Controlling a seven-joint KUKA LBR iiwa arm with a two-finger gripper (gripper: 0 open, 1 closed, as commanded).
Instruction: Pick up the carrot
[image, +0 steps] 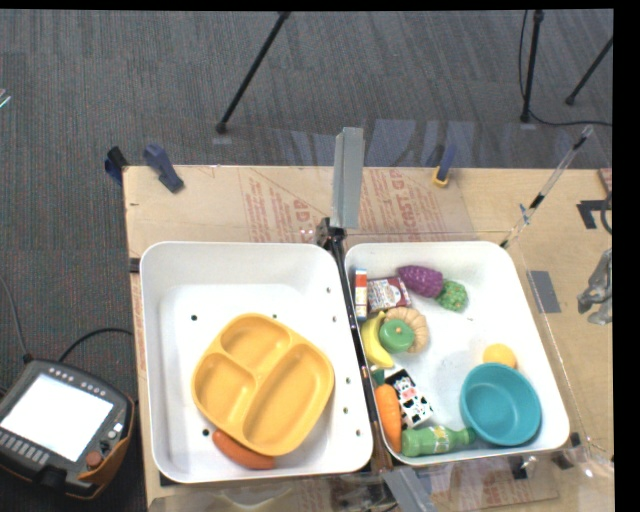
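1. Tool status: the gripper (598, 290) sat at the view's right edge, outside the right bin (505, 255) and above the bench. It appeared as a small grey blur. Whether it was released or clenched could not be told; nothing was seen held in it.
2. Target location: the carrot (388, 415) lay in the right bin, well apart from the gripper, on the bin's far side from it and toward the front corner.
3. Target axis: long axis ran approx. parallel to the bin wall furthest from the tool, i.e. roughly crosswise to the arm's reach-in direction. One end pointed to the bin's front rim, the other to the back. Which end tapered was too small to read.
4. Reason for pose (judgement): the carrot was prob. wedged in line with that wall because it was penned there by neighbours.
5. Neighbours: the cow-print carton (410, 400) lay just beside it on the tool side, and the green bottle (437, 438) was near its front end. The teal bowl (500, 403) stood between the carton and the gripper.
6. Approach note (judgement): jaw clearance was tight on the wall side and the carton side, so closing across the short axis looked req'd.
7. Task stage: pick not yet done.
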